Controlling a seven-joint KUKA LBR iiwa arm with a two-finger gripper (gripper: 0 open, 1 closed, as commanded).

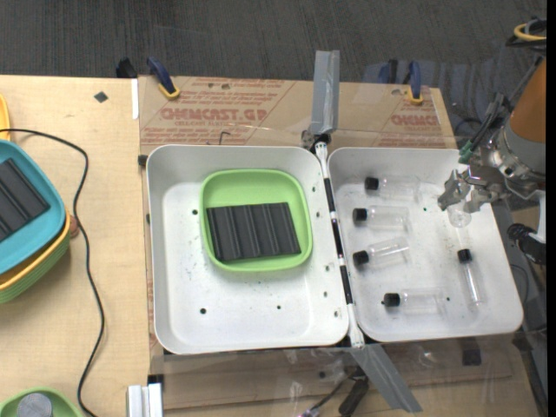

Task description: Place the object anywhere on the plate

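A green square plate (217, 194) with a dark ridged mat (254, 231) on it sits in the left white bin (174, 302). Several clear vials with black caps lie scattered in the right white bin (434, 324), for example at the top left (387, 186), the middle left (382, 254), the front (415, 301) and the right (470, 278). My gripper (460, 196) hangs over the right bin's far right part, near its right wall. A pale translucent shape (458, 217) lies just below it; whether it is gripped is unclear.
A metal divider bar (326, 102) rises behind the seam between the bins. Cardboard with blue-and-orange clamps (163, 78) lies behind them. Stacked teal and yellow trays (30, 220) and a black cable (87, 233) occupy the wooden bench at left.
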